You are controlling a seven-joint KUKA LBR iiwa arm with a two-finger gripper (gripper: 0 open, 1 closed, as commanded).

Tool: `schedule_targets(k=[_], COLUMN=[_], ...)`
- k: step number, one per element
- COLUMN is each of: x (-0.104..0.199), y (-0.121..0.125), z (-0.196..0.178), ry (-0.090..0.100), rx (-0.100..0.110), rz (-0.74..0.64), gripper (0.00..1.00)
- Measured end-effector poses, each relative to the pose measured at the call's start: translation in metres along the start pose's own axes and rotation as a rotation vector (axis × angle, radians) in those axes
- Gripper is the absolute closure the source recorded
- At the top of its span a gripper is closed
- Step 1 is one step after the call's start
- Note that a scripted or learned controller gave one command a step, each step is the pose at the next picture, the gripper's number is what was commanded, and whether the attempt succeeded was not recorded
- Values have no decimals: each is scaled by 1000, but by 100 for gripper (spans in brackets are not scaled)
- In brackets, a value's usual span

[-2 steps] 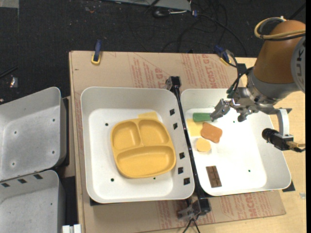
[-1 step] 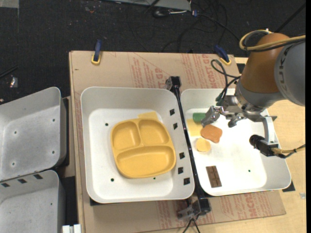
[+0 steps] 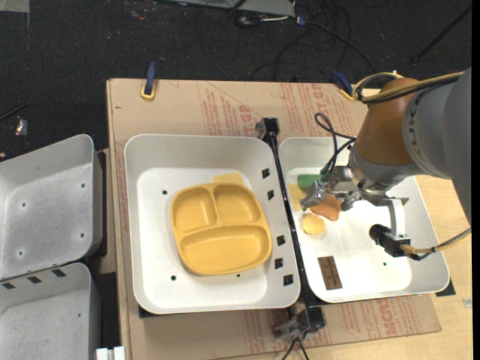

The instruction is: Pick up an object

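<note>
Yellow plastic divided tray point(image 3: 222, 228) lies flat in the middle of the left bin point(image 3: 146, 163). In the right bin point(image 3: 427, 276), the gripper point(image 3: 324, 199) hangs low near the left wall over an orange piece point(image 3: 328, 210), likely lining up a grasp; whether anything is held cannot be told. A pale yellow piece point(image 3: 313, 224) sits just beside it, a brown block point(image 3: 328, 272) near the front edge.

Bright overhead light — white bins point(image 3: 142, 163) near overexposed, soft shadows, dark floor grainy, focus mostly sharp.
</note>
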State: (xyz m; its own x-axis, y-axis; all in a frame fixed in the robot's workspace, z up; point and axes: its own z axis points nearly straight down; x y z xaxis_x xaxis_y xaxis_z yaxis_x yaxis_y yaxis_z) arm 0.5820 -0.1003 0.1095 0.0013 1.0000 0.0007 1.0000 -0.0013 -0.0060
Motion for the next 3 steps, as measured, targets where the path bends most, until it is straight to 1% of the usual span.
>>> schedule_targets(k=[1, 2, 3], x=[0, 0, -4], y=[2, 7, 16], z=[-14, -58, -117], ry=[-1, -1, -2], rx=[-7, -10, -13], rz=[1, -4, -4], gripper=[100, 100, 100])
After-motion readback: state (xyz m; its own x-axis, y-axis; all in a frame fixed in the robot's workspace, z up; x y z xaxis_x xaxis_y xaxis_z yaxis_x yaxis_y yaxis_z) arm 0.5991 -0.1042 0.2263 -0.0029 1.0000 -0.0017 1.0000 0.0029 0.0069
